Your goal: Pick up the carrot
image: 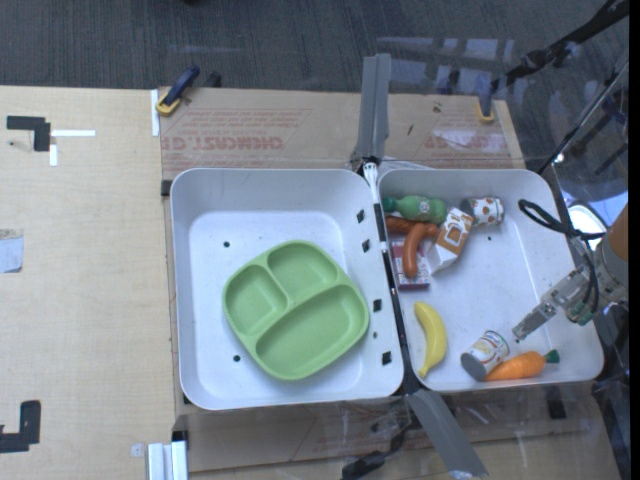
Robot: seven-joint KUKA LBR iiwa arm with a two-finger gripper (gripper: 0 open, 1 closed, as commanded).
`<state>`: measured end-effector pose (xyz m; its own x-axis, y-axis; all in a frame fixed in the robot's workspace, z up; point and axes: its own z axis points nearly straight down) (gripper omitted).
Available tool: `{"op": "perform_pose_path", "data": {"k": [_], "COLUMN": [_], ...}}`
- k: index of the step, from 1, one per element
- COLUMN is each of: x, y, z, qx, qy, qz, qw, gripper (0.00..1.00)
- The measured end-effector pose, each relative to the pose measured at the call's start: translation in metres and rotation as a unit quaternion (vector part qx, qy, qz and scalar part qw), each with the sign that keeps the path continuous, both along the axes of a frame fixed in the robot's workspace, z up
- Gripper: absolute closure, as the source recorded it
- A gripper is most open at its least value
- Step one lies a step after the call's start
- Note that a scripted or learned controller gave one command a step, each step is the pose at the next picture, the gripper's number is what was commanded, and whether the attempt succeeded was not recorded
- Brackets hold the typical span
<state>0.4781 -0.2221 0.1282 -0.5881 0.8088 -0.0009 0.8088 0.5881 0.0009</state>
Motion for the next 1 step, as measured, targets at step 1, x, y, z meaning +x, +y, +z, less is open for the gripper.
{"op": "perform_pose_path", "data": {"k": [1], "x": [-0.0001], "y": [0.0007], "z": [-0.0364], "qx": [0.0004], "qy": [0.000], "qz": [0.084], "qw": [0.9964], "gripper": [0.00]}}
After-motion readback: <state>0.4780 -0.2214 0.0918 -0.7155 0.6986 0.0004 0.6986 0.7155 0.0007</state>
